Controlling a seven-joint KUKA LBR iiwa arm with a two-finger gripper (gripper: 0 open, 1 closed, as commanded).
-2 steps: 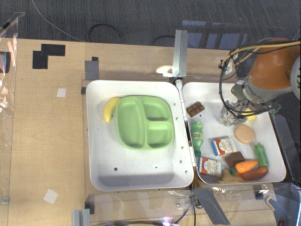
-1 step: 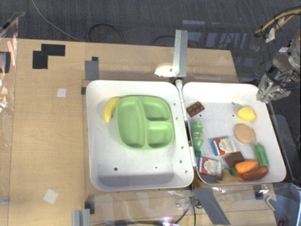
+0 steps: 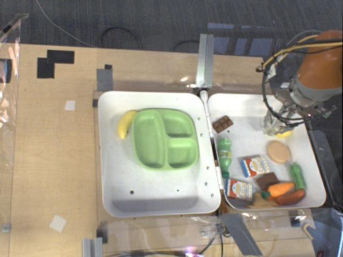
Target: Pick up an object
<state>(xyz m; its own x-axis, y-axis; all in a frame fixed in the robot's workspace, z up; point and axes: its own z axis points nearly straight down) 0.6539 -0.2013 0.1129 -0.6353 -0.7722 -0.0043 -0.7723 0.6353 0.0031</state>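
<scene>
Nearest us, along the front wall of the right bin (image 3: 317, 197), lies a heap of toy food: a carrot (image 3: 281, 188) resting on a reddish sausage (image 3: 291, 196), with a brown block (image 3: 266, 180) touching the carrot's left end and a small printed carton (image 3: 239, 188) further left; just behind them stand a second carton (image 3: 255, 166) and, right of the carrot, a green vegetable (image 3: 297, 176); we judge all of these light, stiff plastic, smooth and rather slippery, and awkward to grip while they lie against one another. Behind the carrot sits a tan round biscuit (image 3: 278, 152), apart from its neighbours, flat and shallow, best taken across its width; far left of the carrot, against the wall between the bins, lies a green bottle (image 3: 224, 154), and behind that a chocolate bar (image 3: 222, 123), thin and lying flat, so hard to get under. Left of the carrot, in the other bin (image 3: 107, 159), a green divided plate (image 3: 163, 138) lies with a banana (image 3: 126, 123) touching its left rim. Farthest back, behind the biscuit, the gripper (image 3: 277, 126) hangs low over a small yellow piece (image 3: 283, 134); we take this for the likely target, light and hard; we cannot tell how the tool stands, nor whether it touches the piece.
</scene>
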